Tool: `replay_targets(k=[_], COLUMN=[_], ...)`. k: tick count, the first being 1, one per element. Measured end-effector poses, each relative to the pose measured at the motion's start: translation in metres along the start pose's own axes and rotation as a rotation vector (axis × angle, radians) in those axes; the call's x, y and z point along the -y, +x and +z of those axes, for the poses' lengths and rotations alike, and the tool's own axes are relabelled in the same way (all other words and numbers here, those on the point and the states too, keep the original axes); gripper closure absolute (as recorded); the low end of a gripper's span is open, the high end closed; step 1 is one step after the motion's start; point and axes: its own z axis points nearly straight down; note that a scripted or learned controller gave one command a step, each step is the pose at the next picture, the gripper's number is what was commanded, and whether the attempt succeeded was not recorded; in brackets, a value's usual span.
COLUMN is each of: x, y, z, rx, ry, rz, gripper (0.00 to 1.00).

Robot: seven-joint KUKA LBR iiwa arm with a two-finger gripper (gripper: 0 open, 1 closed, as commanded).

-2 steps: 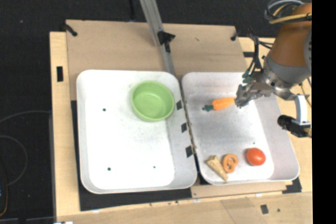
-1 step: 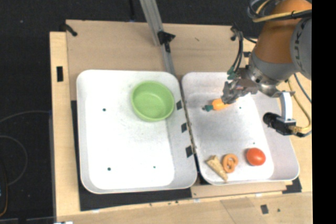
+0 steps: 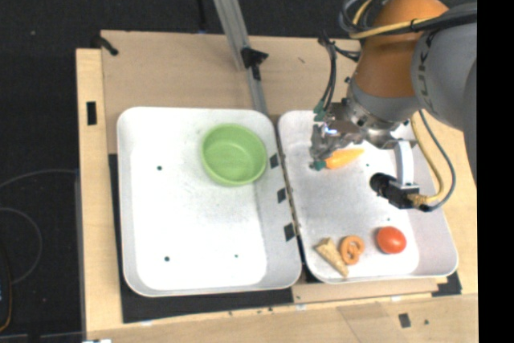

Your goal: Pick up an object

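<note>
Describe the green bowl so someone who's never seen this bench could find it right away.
Two white bins sit side by side; take the left bin, away from the arm. The green bowl sits near its far right corner, upright and round. It is the only green dish; the tomato and other small food pieces lie in the right bin.

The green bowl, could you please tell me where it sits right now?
The green bowl sits in the left bin, in its upper right part near the divide between the bins, across that divide from the pincer.
</note>
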Motion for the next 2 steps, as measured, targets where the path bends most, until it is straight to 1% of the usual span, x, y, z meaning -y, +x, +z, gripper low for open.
replay_targets(k=[1, 2], x=[0.006, 0.017], y=[0.057, 0.106], z=[-0.012, -0.004], rx=[0.001, 0.002], ry=[-0.003, 0.002], rz=[0.000, 0.002], gripper=[1.00, 1.00])
